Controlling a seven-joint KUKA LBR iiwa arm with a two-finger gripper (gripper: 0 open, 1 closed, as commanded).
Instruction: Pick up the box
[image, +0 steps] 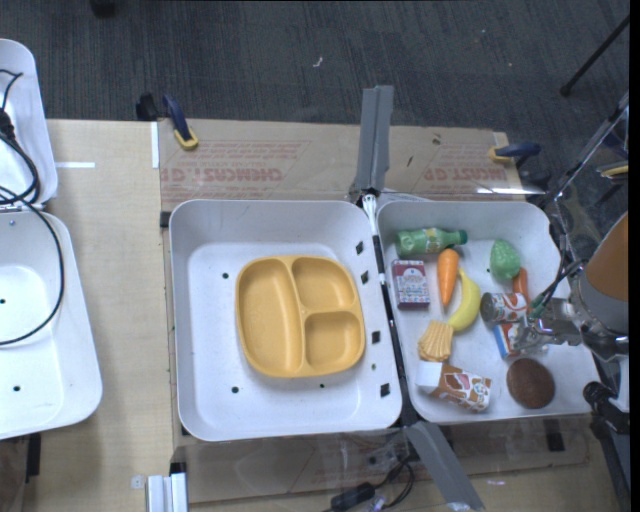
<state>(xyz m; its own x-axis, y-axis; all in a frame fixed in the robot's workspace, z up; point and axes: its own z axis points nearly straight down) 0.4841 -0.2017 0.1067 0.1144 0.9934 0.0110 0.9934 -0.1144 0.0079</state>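
Cardboard-covered table (300, 155) under two shallow white bins set side by side, dark carpet beyond it. Gripper (522, 335): low over the right side of the right bin (470, 212), at the end of the arm reaching in from the right; whether its fingers are spread or closed cannot be told, as they merge with a small orange-and-white item beneath them. Just beside the gripper: round brown item (530, 383) toward the near right corner, carrot piece (520, 283) and green leafy item (505, 259) toward the far side. Further left: banana (465, 302), upright carrot (447, 276) touching it, green bottle (430, 240) lying along the far wall. Box (410, 283): small, red and white, lying flat near the left wall of the right bin, just left of the carrot, well apart from the gripper. Below it: ridged yellow wafer-like item (435, 341), then a brown-and-white carton (462, 387) lying near the front wall. Left bin (200, 300): holds one yellow three-compartment tray (300, 315). Far edge of table: blue-and-yellow clamp (178, 122) at left, a second clamp (515, 152) at right.
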